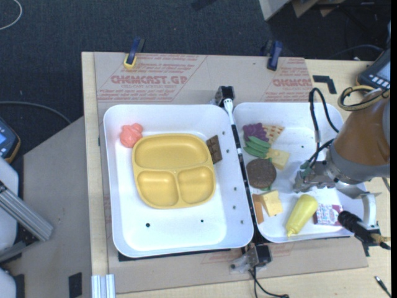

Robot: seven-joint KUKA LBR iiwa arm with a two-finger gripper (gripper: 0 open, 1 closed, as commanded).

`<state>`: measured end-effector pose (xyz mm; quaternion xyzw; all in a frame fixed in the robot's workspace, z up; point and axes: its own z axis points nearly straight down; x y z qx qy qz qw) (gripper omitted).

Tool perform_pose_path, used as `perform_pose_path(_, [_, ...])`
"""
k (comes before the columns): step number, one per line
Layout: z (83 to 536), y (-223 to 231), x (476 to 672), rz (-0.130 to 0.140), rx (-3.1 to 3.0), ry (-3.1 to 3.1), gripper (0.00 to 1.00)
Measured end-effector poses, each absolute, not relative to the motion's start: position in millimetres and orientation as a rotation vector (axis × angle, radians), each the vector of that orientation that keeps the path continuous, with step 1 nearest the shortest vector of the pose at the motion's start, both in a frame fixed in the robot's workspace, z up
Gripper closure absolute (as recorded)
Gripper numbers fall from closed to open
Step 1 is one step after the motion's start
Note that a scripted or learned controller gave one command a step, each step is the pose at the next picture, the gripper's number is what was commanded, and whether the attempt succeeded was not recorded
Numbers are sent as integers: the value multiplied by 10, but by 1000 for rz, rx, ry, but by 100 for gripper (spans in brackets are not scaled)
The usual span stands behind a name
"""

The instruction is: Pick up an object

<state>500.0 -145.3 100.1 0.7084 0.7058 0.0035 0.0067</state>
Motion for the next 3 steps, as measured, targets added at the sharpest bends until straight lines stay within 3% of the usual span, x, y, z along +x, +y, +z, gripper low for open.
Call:
perform_pose_path(2, [2072,-1476,5054,5,2215,2217,100])
perform_pose_path(3, [2261,-1478,5066,3,2216,2219,100])
